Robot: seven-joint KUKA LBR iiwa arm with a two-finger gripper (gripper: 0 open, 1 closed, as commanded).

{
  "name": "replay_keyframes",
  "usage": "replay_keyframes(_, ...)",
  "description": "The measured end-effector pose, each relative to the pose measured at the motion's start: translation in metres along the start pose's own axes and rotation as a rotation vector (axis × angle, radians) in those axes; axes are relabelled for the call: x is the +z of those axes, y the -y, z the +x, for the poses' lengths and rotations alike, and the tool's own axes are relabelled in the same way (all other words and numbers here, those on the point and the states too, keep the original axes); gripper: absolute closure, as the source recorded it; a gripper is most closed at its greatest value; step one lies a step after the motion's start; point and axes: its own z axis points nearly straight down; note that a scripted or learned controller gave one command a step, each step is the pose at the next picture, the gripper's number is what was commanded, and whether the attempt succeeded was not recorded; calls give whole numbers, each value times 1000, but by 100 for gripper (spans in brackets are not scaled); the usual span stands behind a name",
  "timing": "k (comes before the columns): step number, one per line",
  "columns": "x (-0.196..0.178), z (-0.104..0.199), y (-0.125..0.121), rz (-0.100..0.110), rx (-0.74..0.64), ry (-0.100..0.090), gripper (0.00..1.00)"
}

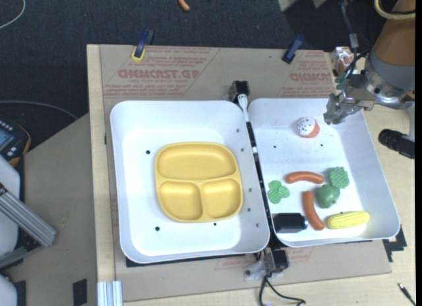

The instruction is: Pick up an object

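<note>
The right bin [369,146] holds a small white-and-orange ball [306,126] near its far edge, two orange sausages [304,177] [312,210], a green leafy piece [277,192], a green pepper-like piece [328,195], another green leafy piece [339,177], a yellow corn cob [347,219] and a black block [289,222]. My gripper [335,115] hangs over the bin's far right part, just right of the ball, with nothing visible between its fingers.
The left bin [132,166] holds a yellow three-compartment tray [196,181]. A black clamp [240,91] sits between the bins at the back. A small orange piece [183,0] lies on the dark floor beyond the bench.
</note>
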Motion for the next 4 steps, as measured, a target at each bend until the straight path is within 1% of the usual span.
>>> replay_keyframes(1, -2, 61, 2, 1, -1, -1, 100)
replay_keyframes(2, -5, 118, -4, -2, -2, 0, 100)
replay_keyframes(3, 13, 144, -20, -1, 2, 2, 100)
replay_keyframes(4, 19, 144, -14, 2, 6, 2, 100)
